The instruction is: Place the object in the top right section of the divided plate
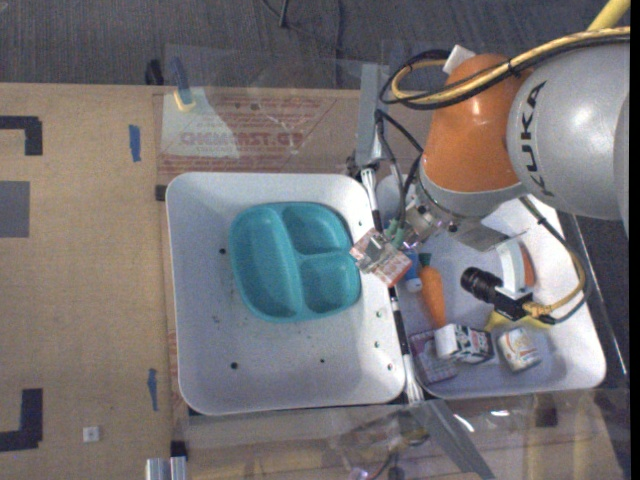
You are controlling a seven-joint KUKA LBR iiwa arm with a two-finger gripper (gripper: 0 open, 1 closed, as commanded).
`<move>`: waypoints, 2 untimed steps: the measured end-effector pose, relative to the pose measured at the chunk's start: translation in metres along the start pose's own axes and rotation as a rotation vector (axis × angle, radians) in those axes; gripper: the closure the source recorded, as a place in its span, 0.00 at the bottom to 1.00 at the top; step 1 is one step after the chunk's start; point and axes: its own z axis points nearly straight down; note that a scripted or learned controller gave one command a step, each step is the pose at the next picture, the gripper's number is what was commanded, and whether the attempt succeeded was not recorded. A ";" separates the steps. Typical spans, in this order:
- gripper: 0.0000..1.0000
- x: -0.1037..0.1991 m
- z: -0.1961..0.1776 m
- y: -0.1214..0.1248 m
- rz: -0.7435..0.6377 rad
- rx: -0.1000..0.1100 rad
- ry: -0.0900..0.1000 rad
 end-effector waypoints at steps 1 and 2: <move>0.00 -0.001 0.000 0.000 0.002 0.000 0.000; 0.00 -0.028 -0.113 -0.006 -0.056 -0.002 -0.003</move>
